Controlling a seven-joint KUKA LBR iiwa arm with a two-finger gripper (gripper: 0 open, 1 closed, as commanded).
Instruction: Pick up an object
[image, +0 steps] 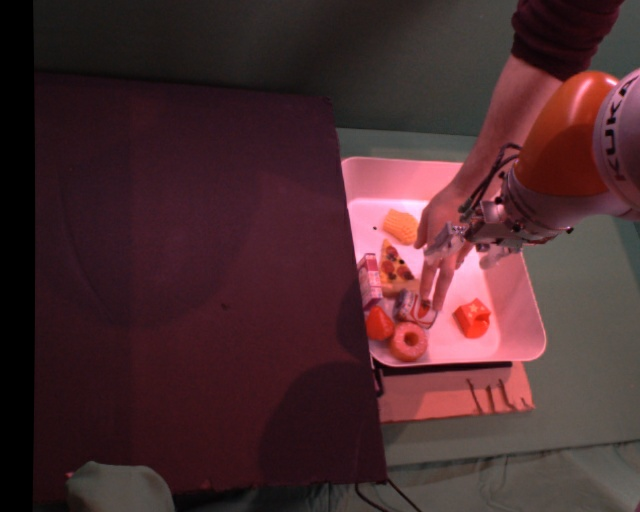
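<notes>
The right white bin (520, 300) holds several toy foods: a yellow ridged piece (400, 225), a pizza slice (395, 268), a small carton (370, 276), a red wedge (378, 324), a ring donut (408, 343) and an orange-red block (472, 318). My gripper (430, 304) reaches down-left from the orange band (565, 145) into the middle of this bin. It ends beside a small pale object (410, 308), between the pizza slice and the donut. A person's hand (440, 225) lies right against the gripper and overlaps it.
A dark maroon board (190, 280) covers the whole left side of the bench, up to the right bin's left rim. The person's forearm (500, 110) comes in from the top right. A pale rounded object (115, 488) sits at the bottom left.
</notes>
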